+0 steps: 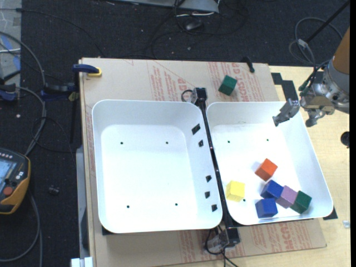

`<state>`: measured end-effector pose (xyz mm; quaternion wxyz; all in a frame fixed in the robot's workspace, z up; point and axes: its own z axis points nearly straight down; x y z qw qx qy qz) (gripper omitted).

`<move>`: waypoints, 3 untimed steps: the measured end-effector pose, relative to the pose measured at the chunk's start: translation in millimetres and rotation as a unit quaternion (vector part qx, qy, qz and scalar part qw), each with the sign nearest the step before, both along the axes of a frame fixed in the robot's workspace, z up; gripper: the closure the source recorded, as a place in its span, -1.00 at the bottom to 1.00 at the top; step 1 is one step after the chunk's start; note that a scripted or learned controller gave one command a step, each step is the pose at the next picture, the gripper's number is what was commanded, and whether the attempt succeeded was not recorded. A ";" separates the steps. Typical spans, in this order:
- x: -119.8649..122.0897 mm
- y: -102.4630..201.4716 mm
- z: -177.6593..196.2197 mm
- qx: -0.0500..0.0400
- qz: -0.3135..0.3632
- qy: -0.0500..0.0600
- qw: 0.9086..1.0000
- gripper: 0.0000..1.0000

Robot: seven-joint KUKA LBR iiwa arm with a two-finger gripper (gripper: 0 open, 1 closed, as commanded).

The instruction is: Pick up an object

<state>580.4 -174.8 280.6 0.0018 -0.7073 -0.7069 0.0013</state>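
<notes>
Camera view has my gripper (297,114) spread wide and holding nothing, over the far right rim of the right bin (311,154). Inside that bin I see the orange cube (267,169) nearer me, with the yellow cube (236,191) left of it

Both bins (147,115) appear smooth, glossy white plastic. The bench (167,74) is matt cardboard-like board. The blocks (267,169) look matt, possibly painted wood.

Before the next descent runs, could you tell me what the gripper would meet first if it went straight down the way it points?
Probably bare floor of the right bin: the gripper hangs above its far edge, apart from the orange cube. Depth is uncertain.
</notes>
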 end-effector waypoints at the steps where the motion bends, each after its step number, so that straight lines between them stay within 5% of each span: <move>1: 0.8 0.1 2.2 0.000 0.000 -0.002 1.000 -1.00; 3: -2.8 -0.9 -85.5 0.000 0.000 0.000 1.000 -1.00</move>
